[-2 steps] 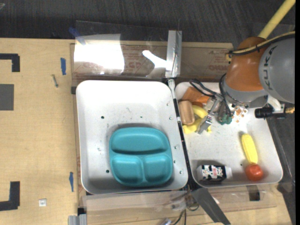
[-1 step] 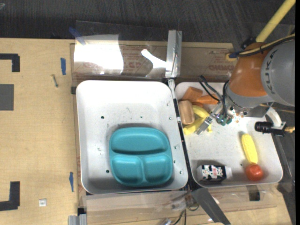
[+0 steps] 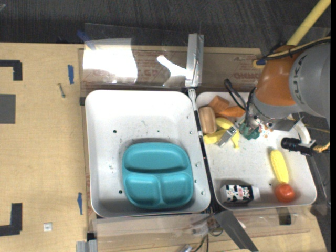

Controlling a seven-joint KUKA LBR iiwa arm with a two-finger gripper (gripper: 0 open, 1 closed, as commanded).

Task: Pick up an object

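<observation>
My gripper (image 3: 239, 132) reaches down into the upper left part of the right bin (image 3: 310, 193), under the grey arm with its orange band (image 3: 274, 83). It sits right beside a yellow banana (image 3: 219, 130), touching or nearly touching it. A tan bread roll (image 3: 207, 119) lies just left of the banana, and an orange piece (image 3: 229, 109) lies behind it. Further off in the same bin are a yellow corn cob (image 3: 279, 165), a red tomato (image 3: 285, 192) and a black-and-white carton (image 3: 239, 193). I see nothing lifted.
The left bin (image 3: 100, 119) holds a teal divided tray (image 3: 156, 175). A metal divider (image 3: 194, 62) and clear plastic sheet stand behind the bins. Wooden bench surface lies to the left. A yellow pole (image 3: 312, 14) crosses the top right.
</observation>
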